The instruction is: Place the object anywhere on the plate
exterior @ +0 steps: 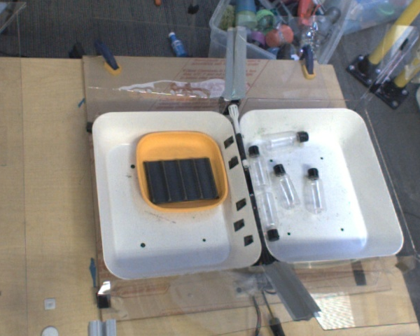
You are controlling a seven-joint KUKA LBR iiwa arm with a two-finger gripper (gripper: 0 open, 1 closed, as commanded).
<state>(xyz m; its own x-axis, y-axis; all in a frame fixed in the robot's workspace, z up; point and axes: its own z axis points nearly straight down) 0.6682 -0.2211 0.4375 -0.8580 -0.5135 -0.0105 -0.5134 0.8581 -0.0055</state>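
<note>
We can tell nothing of pose or state for the robot's own body at this moment (the rig line has it reaching in from the right). Along that side we see the rim of the right bin (386, 187) whole, from its back corner to its front corner. The floors of the right bin and the left bin (119, 247) both lie open to the camera above.
</note>
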